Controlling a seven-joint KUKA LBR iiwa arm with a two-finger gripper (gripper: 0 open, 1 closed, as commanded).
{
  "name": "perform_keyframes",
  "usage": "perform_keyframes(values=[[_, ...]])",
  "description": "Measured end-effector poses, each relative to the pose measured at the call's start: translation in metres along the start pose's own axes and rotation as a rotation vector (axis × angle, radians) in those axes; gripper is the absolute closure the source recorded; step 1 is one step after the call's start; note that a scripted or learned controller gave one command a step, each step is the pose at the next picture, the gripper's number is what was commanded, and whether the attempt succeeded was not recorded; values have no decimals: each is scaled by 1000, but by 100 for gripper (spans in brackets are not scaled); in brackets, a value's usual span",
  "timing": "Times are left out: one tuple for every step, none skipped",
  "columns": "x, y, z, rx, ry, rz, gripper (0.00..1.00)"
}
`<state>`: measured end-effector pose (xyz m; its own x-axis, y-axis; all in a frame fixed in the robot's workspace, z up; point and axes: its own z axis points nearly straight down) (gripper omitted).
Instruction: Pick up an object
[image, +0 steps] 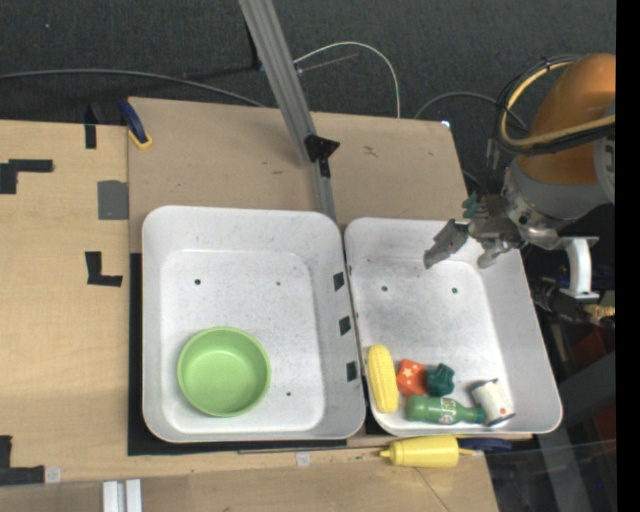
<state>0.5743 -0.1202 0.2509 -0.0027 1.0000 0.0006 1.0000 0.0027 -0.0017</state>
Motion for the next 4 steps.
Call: perform_keyframes(values=[[0, 0, 0, 0, 0, 0, 0], [-4, -1, 64, 6, -1, 2, 0], [-2, 5, 110, 5, -1, 1, 0], [-2, 4, 163, 1, -2, 1, 0]])
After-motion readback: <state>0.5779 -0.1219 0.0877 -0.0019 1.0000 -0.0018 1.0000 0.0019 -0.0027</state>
